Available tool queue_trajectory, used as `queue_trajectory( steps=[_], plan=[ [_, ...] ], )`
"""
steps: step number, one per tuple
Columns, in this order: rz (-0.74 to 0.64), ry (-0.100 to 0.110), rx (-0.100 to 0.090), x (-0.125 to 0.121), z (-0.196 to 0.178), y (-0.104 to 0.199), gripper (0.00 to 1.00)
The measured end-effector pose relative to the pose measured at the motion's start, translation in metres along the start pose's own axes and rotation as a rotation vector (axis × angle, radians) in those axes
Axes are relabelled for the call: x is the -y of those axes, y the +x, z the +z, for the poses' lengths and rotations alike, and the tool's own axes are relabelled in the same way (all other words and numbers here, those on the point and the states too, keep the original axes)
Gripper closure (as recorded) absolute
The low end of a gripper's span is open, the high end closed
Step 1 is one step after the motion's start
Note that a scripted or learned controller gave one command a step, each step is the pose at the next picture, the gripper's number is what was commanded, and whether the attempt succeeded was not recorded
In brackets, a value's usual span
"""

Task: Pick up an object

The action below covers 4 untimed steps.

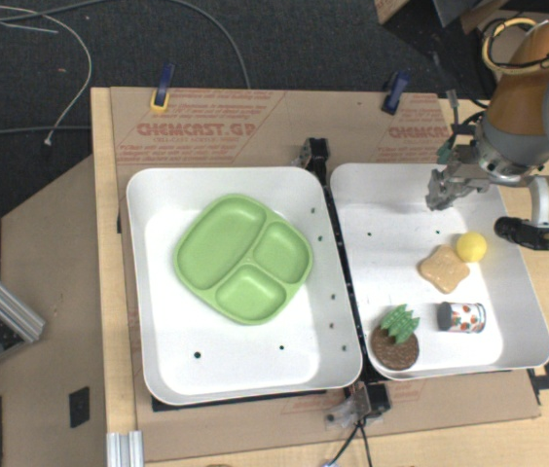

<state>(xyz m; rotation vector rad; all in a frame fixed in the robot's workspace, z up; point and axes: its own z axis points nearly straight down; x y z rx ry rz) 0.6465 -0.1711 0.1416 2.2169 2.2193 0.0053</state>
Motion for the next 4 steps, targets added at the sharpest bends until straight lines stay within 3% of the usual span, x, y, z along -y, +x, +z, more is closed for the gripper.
queue_trajectory(
  steps=[2,4],
  plan=[
    [0.000,-0.003,0.002,-0.007,-0.127,-0.005,1.00],
    [-0.002,0.009,-0.003,0.020,-0.106,0.086,1.00]
  ],
)
